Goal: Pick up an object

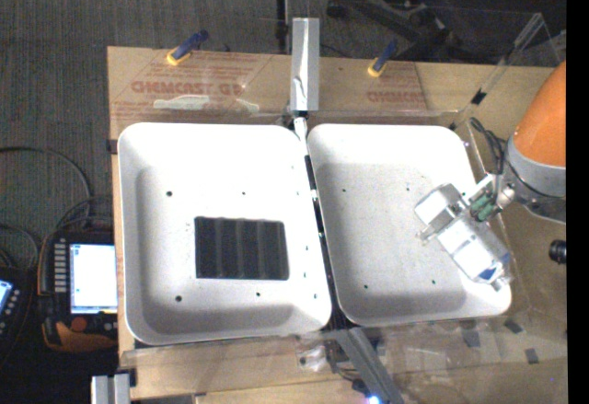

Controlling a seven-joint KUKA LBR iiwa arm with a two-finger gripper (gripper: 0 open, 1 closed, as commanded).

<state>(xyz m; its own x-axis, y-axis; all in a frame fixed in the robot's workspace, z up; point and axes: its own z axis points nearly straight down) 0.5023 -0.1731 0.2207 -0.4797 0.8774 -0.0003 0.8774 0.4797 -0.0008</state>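
Hand (449, 225) low over the right bin (368, 172), near its right wall, tilted, pale metal body with a blue-tipped part toward the bin's lower right corner. Cannot tell how far its fingers are spread; nothing visible between them, though the view here is cluttered and glare-washed. Arm (538, 140) enters from the right, grey wrist link under the orange band, a green-marked fitting where it meets the hand.

Count: two white bins side by side on the worktop (166, 80), touching along the middle seam. One object: a dark ribbed block (241, 248), rectangular, black-grey, with lengthwise grooves, lying flat on the floor of the left bin (156, 163), a little below centre, well apart from the hand. Small dark holes dot both bin floors.

Two yellow-and-blue clamps (187, 48) at the worktop's far edge, one upright metal post (305, 66) between the bins. A handheld pendant (85, 278) with lit screen left of the worktop
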